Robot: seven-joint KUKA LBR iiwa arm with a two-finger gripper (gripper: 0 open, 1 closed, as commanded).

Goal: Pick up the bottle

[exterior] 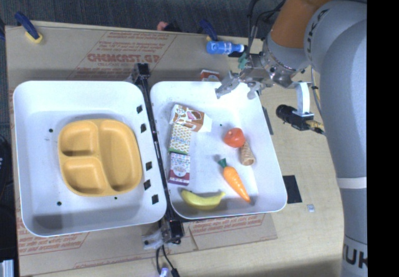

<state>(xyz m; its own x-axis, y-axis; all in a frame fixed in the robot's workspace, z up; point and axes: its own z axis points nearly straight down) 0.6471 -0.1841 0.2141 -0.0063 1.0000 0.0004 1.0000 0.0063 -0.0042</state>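
A small blue bottle-shaped thing (pixel 221 48) with a pale cap lies on its side on the cardboard, just behind the right bin (pixel 274 170). Whether it is the bottle I cannot tell for sure. My gripper (pixel 239 88) hangs over the far rim of the right bin, a little in front of and to the right of that blue thing. Its two fingers are spread apart, with nothing between them. A tall printed carton or pack (pixel 182 135) lies flat in the left part of the right bin.
The right bin also holds a red tomato (pixel 234 137), a tan stubby piece (pixel 247 153), a carrot (pixel 235 182) and a banana (pixel 201 198). A yellow divided plate (pixel 100 156) fills the left bin (pixel 25 145). Blue clamps (pixel 28 27) sit on the cardboard's far edge.
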